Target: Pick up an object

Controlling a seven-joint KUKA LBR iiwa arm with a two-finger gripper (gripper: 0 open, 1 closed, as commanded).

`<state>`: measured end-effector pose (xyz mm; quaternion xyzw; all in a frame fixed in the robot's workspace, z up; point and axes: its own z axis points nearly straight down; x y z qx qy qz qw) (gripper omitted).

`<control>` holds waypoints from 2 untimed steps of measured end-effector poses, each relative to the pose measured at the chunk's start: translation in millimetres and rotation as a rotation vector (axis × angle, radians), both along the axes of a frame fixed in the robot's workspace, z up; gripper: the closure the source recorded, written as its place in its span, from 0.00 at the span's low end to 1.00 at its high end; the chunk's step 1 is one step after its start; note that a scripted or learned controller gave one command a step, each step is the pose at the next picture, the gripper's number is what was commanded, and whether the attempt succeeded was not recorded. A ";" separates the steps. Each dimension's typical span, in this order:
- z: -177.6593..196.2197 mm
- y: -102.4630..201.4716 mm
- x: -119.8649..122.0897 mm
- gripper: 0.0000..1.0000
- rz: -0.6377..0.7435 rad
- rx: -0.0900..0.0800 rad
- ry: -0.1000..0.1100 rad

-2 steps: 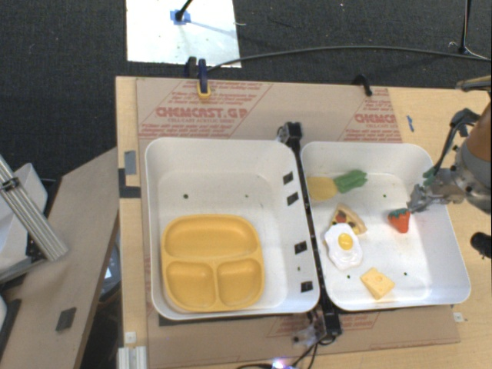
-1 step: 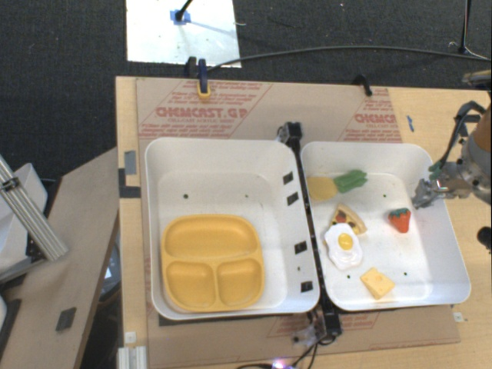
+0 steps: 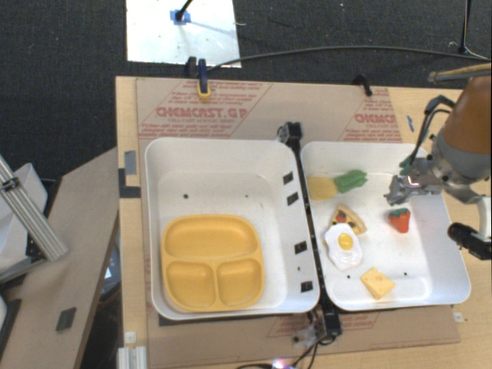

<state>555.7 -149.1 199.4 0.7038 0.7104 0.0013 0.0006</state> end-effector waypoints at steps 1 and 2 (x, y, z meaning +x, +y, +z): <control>10.8 44.9 11.3 1.00 0.000 0.000 0.000; 7.0 94.8 32.0 1.00 0.001 0.000 -0.001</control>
